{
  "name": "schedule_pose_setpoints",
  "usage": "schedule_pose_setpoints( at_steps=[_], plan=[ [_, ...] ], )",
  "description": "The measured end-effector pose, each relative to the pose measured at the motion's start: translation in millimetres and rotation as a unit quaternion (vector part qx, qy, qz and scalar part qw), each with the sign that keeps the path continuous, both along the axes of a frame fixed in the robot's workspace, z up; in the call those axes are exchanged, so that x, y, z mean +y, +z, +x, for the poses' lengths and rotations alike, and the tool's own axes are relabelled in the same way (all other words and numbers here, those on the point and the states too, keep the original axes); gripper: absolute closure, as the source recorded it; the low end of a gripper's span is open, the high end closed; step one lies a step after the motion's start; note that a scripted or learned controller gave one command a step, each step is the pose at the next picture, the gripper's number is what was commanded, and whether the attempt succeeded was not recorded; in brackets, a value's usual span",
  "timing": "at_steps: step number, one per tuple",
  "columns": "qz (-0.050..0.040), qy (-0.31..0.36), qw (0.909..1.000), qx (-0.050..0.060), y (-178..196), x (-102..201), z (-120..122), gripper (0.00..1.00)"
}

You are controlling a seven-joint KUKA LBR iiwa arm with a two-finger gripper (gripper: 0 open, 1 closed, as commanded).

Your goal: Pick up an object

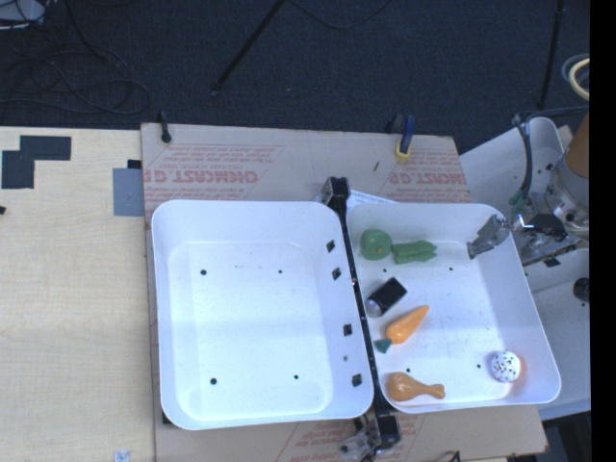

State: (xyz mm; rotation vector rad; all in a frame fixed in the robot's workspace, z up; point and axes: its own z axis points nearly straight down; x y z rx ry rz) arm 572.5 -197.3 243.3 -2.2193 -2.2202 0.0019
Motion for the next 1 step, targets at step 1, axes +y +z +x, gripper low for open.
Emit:
schedule_pose_setpoints(
  at_steps=[1],
  plan=[
    [0.0013,0.001,1.0000,0.002,-151.9,23.7,69.3,0.00]
  ],
)
